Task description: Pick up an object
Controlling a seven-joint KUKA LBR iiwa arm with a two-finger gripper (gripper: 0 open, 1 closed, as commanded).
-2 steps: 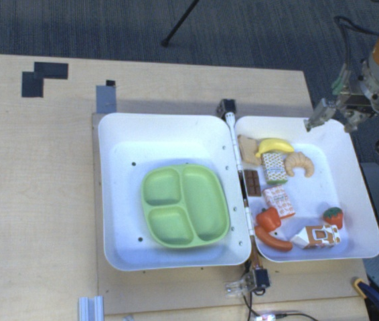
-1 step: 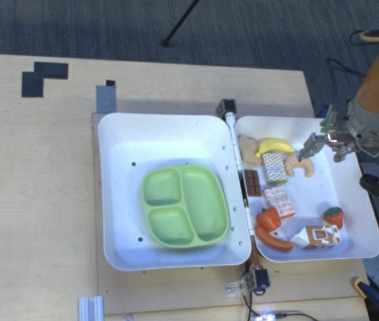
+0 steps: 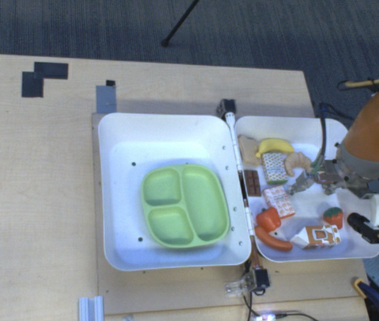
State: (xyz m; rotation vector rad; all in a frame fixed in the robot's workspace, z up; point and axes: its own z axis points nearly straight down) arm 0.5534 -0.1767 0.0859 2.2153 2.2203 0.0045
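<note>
a wooden bench (image 3: 35, 199) seen from above holds two shallow white bins side by side. the left bin (image 3: 119, 139) contains a light green divided plate (image 3: 185, 206) with three compartments, lying flat near the bin's middle. the right bin (image 3: 357, 249) holds a scatter of small toy food items: a yellow banana (image 3: 274, 145) near the back, a tan bread-like piece (image 3: 248, 149) just left of it, a patterned green packet (image 3: 275, 166), a small red-and-white packet (image 3: 279, 201), a red pepper (image 3: 268, 219), an orange sausage (image 3: 273, 241) at the front, a small carton (image 3: 321, 235) and a tomato (image 3: 333, 216). the grey arm with its orange band (image 3: 377, 129) reaches in from the right. its gripper (image 3: 301, 181) hovers low over the middle of the right bin, just right of the green packet; whether it is clenched or released cannot be told.
</note>
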